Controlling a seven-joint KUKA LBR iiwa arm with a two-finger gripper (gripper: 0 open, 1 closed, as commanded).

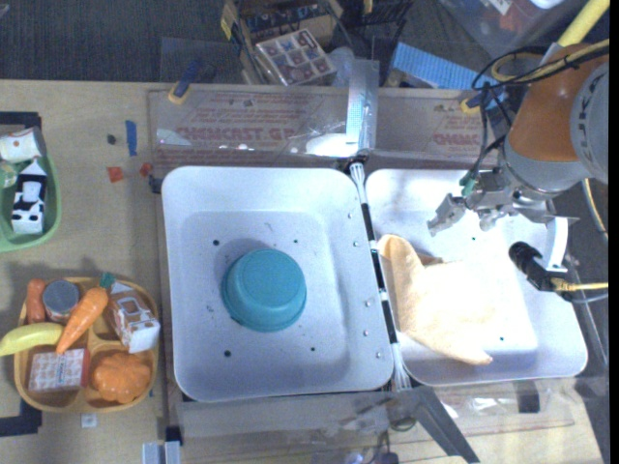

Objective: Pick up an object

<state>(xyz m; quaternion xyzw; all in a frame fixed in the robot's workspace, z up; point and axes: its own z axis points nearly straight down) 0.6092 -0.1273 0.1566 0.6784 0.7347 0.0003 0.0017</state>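
Observation:
A teal bowl (264, 289) lies upside down in the middle of the left bin (193, 201). A tan cloth (440, 307) is crumpled in the right bin (561, 351), reaching from its left wall toward the front. My gripper (465, 217) hangs over the back part of the right bin, above and just behind the cloth. It is open, its two grey fingers spread apart with nothing between them. The grey arm with its orange band (546, 114) comes in from the upper right.
A yellow tray (19, 380) of toy food, including a carrot (81, 320) and a banana (27, 337), sits on the bench at the front left. A green dish (48, 222) stands behind it. Clear panels (251, 129) and clutter line the back.

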